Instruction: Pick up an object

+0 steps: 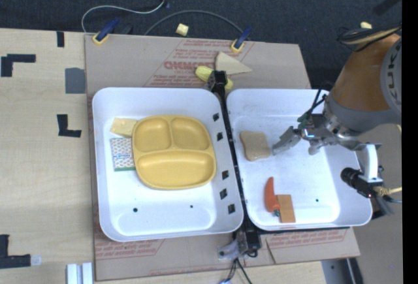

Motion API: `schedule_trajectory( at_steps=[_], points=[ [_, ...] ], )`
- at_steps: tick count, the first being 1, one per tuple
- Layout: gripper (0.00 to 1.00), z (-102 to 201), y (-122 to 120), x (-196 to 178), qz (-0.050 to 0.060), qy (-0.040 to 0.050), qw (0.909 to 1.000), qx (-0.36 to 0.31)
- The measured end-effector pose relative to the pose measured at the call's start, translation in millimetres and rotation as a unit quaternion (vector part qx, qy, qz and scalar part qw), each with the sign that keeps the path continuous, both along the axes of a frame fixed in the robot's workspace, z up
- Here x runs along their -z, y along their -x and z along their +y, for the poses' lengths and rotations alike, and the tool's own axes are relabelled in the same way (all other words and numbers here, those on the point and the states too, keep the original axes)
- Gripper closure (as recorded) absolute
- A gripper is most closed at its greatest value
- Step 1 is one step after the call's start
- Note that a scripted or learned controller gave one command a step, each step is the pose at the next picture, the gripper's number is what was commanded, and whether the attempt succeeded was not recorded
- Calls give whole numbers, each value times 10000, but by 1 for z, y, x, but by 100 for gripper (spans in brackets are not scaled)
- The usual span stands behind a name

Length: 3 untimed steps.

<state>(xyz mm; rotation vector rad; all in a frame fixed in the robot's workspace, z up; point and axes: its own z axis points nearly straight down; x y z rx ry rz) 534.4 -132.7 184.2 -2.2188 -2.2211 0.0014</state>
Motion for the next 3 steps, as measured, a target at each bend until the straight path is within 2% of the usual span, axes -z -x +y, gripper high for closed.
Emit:
schedule_trajectory(
  at_steps=[1,2,3],
  points=[
    [0,9,38,103,-25,20,10000,8],
    [100,8,36,87,-44,26,10000,13],
    [100,100,-67,-13,-86,-2,9999,-65]
  ],
)
